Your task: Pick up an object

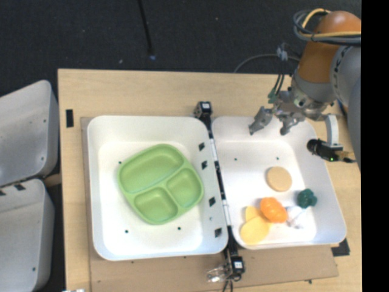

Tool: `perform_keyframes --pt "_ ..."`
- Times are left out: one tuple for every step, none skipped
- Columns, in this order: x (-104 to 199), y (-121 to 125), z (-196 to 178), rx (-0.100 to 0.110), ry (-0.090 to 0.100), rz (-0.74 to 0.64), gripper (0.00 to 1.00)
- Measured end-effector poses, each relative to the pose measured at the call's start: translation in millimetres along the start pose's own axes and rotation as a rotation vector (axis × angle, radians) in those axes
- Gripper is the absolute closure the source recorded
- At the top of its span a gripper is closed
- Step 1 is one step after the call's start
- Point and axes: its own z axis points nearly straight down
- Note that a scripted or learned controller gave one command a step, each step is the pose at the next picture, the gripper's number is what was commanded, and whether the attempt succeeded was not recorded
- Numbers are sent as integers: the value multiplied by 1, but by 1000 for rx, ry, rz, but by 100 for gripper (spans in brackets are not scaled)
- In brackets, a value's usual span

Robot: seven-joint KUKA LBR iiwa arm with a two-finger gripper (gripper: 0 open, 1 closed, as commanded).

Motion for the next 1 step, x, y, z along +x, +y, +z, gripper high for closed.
perform_keyframes --pt "0 3 -9 -14 -1 -2 0"
